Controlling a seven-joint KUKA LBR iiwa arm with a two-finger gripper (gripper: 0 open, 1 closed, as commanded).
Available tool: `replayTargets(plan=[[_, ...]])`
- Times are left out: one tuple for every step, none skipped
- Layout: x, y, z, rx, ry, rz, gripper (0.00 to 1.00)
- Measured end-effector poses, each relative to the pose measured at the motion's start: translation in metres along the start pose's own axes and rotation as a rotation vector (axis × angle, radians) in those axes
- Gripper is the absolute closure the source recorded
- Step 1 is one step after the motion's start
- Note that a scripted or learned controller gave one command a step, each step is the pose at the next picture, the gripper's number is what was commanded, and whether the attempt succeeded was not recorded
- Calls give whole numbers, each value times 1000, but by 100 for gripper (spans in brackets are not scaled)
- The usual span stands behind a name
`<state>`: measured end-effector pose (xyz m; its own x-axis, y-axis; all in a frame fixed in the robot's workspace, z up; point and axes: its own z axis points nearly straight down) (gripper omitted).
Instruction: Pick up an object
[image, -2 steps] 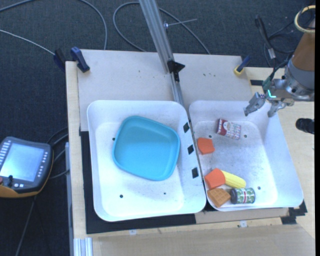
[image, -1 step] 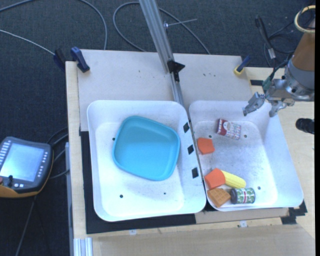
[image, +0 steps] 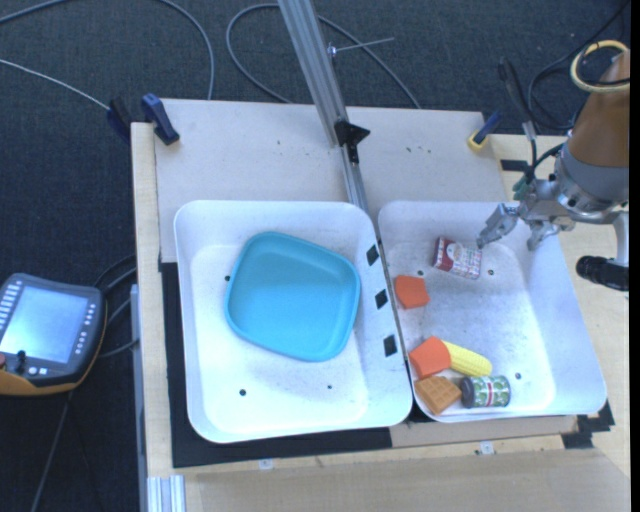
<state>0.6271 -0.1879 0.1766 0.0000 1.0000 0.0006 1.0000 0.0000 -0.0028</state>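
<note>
My gripper (image: 516, 230) hangs over the back right part of the right bin (image: 560, 330), its two fingers (image: 493, 227) spread open with nothing between them. A red and white carton (image: 457, 258) lies just left of and below the gripper, apart from it. Further forward sit an orange block (image: 411, 291), a red-orange block (image: 430, 355), a yellow corn cob (image: 467, 358), a tan waffle piece (image: 437, 394) and a small dark can (image: 486, 391) lying on its side.
The left bin (image: 200, 260) holds a blue square plate (image: 293, 295). A metal pole (image: 325, 80) slants down to the divide between the bins. Cables run across the dark floor, and a pendant (image: 45, 330) lies at the left.
</note>
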Motion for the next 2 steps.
replayTargets(plan=[[-3,6,59,2,0,0,0],[-3,6,80,-4,-1,-1,0]])
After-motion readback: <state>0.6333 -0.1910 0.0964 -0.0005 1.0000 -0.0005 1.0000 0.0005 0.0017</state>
